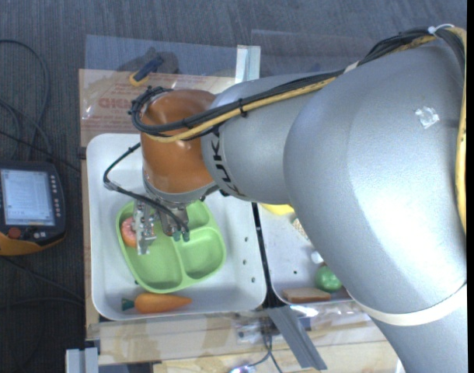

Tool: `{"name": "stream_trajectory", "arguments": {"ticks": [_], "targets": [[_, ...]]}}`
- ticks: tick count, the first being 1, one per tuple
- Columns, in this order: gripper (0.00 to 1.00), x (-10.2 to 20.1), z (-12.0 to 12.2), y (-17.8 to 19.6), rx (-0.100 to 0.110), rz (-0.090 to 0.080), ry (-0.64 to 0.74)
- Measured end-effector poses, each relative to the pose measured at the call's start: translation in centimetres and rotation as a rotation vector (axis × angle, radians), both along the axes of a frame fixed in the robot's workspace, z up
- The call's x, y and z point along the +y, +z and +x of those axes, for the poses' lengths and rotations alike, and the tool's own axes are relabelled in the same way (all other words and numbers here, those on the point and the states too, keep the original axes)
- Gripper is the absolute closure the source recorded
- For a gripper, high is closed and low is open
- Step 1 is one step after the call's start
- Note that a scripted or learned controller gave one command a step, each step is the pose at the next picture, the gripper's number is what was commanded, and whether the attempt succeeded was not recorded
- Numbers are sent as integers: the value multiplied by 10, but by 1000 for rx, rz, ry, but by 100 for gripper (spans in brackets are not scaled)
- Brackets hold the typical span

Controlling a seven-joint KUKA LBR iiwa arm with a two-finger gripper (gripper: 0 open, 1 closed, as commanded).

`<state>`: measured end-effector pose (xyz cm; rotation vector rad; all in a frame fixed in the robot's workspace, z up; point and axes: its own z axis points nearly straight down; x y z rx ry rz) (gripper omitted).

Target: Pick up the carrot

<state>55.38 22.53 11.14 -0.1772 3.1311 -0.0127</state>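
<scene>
The carrot, orange with a small green top at its left end, lies flat along the front wall of the left bin. My gripper hangs under the orange wrist band, over the green divided plate in that bin. It is well behind the carrot, with a clear gap between them. Its fingers point down over the plate's left part, and nothing of the carrot lies between them.
A reddish-orange item lies on the plate's left edge, beside the gripper. The right bin holds a green round piece, a brown flat piece and a yellow item. A teach pendant lies left of the bench.
</scene>
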Motion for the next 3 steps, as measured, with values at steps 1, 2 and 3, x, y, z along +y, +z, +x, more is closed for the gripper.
{"name": "stream_trajectory", "arguments": {"ticks": [1, 2, 3], "targets": [[100, 9, -4, 150, -11, 12, 98], [100, 8, -46, 135, 5, 8, -139], [100, 7, -21, 65, 11, 5, -24]]}}
